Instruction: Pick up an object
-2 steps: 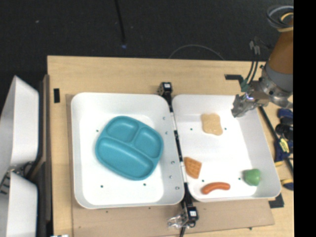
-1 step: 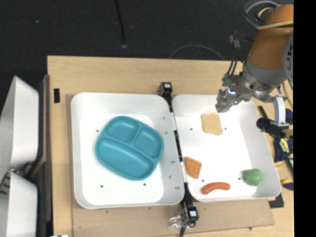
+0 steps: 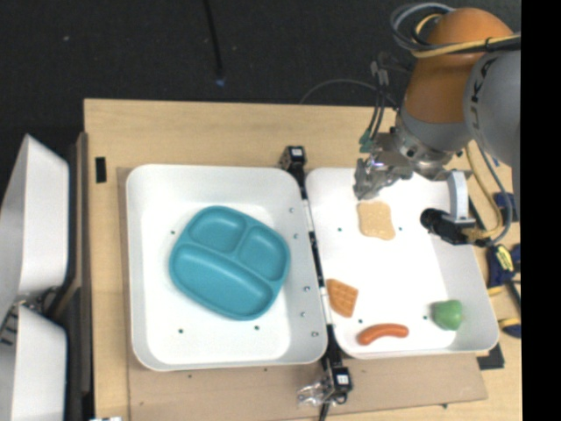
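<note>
My gripper [image 3: 370, 185] hangs over the far part of the right bin [image 3: 412, 261], just above the far edge of a tan toast slice [image 3: 378, 221]. Whether it touches the slice I cannot tell. Nearer the front of that bin lie an orange waffle-like piece [image 3: 342, 297], a red sausage [image 3: 383, 332] and a green pepper-like item [image 3: 448, 315] at the front right corner.
The left bin [image 3: 158, 331] holds a teal divided plate [image 3: 230, 261]. A ridge with small black clamps [image 3: 294, 157] runs between the two bins. The wooden bench [image 3: 105, 130] edges surround both bins, and a white container [image 3: 35, 217] stands at the far left.
</note>
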